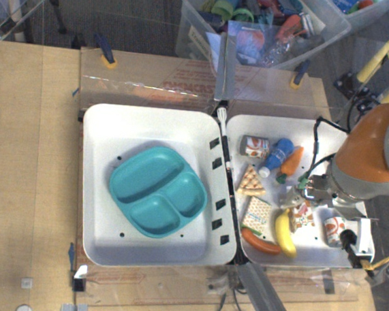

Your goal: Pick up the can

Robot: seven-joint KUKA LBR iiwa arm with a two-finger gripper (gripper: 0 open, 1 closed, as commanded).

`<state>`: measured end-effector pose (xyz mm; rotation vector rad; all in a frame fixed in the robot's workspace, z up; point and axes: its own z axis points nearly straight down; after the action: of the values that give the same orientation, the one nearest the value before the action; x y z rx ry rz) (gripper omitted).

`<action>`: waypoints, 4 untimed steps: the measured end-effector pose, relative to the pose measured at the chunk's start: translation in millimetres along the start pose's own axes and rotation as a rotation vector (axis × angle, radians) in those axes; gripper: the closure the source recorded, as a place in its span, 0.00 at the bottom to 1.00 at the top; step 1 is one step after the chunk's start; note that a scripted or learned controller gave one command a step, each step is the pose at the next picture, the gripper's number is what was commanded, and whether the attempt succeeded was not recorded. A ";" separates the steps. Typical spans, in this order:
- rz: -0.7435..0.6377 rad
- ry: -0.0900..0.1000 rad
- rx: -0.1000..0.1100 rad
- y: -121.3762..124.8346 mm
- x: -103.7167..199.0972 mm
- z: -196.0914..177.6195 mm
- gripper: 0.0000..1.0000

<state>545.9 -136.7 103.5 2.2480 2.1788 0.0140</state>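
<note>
Camera view looks down on two shallow white bins side by side on a wooden bench. The left bin (96, 176) holds one thing: a teal divided plate (157, 190) with three compartments, lying flat near the middle of the bin.

The right bin (333, 134) is crowded. Counting from its left side: one orange-red hot dog or sausage (260, 242) along the front edge, one pale cracker-like square (258, 215) just behind it, one waffle-patterned triangle (251, 181) further back, and one yellow banana (283, 234) just right of the square, its lower end touching the sausage. At the back lies one can (255, 147) on its side, with a red and white label, close to the divider between the bins. Just right of the can is one blue bottle (279, 155) with a white cap, and beside that one orange carrot (291, 161). A second small can-like item with red and white markings (333, 229) lies toward the right end of the bin.

The gripper (305, 191) hangs low over the middle of the right bin, between the carrot and the banana, well apart from the can at the back. Whether it is released or clenched I cannot tell; clutter hides it.

Behind the bins, one clear tub (195, 8) holds a heap of mixed coloured toys.
</note>
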 end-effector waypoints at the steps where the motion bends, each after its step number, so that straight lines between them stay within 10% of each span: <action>1: 0.290 -0.001 -0.002 28.8 4.2 10.4 1.00; 2: 0.289 -0.001 0.000 28.0 5.1 13.1 0.00; 3: 0.220 0.014 0.004 20.4 -58.5 11.7 0.00; 4: 0.100 0.011 -0.005 -1.6 -61.1 11.2 0.00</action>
<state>542.6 -197.7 92.3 2.3576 2.0672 0.0327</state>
